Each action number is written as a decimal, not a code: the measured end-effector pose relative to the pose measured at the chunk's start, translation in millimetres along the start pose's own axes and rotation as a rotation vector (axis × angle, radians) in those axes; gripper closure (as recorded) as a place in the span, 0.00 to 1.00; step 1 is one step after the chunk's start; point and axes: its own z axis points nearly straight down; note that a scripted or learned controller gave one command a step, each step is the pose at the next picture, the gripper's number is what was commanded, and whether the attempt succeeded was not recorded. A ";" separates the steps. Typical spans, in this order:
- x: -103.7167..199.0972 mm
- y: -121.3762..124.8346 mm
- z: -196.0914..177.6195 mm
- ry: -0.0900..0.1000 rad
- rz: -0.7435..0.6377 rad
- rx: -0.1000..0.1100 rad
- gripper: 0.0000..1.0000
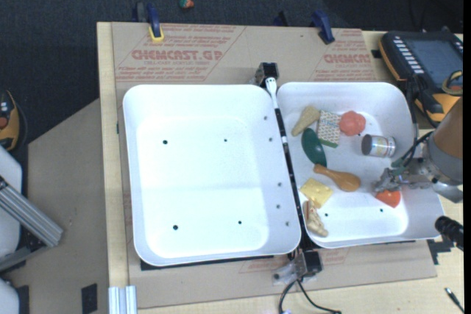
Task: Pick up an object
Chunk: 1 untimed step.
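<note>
Orange-red object (389, 196) is lying in right bin (346, 235), gripper (392, 180) hovering just over it; grip state: cannot tell.

white bins (199, 103) — green pepper (314, 148), red ball (352, 123)

"CHEMCAST" on brown board (184, 54)

I see all the pickable objects in the right bin (346, 90). Tan wedge (306, 120) and speckled orange-white block (329, 126) near the top, red ball (352, 122) just beside the block. Dark green piece (314, 148) below them. Silver can (378, 146) on its side to the right. Brown pear-shaped piece (337, 176), yellow chunk (317, 193), beige strip (315, 220) at the lower left. Small red piece (388, 196) at the lower right.
</note>
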 end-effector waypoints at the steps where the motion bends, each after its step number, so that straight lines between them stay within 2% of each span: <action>1: 0.4 2.1 -11.2 -0.005 -0.002 -0.004 1.00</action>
